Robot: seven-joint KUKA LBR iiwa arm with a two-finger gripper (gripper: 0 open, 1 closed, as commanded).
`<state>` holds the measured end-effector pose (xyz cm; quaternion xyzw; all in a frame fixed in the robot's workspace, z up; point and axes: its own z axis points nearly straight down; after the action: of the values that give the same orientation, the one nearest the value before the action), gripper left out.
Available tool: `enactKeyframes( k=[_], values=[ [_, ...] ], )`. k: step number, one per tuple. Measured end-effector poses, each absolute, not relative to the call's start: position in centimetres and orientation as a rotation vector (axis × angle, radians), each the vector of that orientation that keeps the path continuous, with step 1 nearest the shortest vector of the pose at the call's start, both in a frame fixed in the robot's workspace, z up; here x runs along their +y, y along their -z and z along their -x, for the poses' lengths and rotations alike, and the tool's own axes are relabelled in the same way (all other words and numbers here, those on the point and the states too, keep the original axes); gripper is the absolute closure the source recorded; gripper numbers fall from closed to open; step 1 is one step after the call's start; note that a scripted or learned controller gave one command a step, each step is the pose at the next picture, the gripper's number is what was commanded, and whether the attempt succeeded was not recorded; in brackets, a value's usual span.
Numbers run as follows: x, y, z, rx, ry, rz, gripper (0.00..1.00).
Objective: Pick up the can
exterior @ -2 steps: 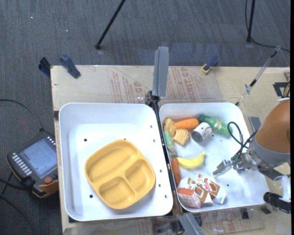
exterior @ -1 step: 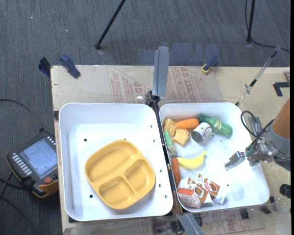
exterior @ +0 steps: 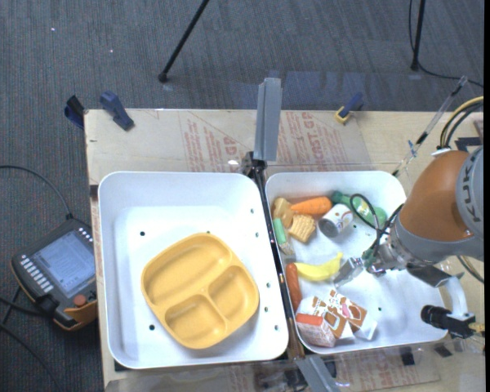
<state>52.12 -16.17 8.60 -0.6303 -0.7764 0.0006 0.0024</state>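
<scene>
The can [exterior: 336, 220] is small and white with a dark open end, and it lies on its side in the upper middle of the right bin [exterior: 392, 325]. My gripper [exterior: 349, 271] hangs low over that bin, below and slightly right of the can, about a can's length away. Its tip is right beside the right end of a yellow banana [exterior: 318, 269]. I see nothing held in it. The grey arm with its orange band [exterior: 439, 200] reaches in from the right.
Around the can lie a carrot [exterior: 314, 206], a waffle piece [exterior: 300, 229] and a green item with a black loop [exterior: 366, 207]. A printed carton [exterior: 333, 315] sits at the bin's front. A yellow divided plate [exterior: 200, 291] lies in the left bin [exterior: 118, 219].
</scene>
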Motion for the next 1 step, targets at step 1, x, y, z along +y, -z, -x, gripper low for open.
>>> enactKeyframes(
  k=[1],
  values=[
    [-13.61,-8.73,-48.74,-2.459,0.001,1.953,0.0]
  ],
)
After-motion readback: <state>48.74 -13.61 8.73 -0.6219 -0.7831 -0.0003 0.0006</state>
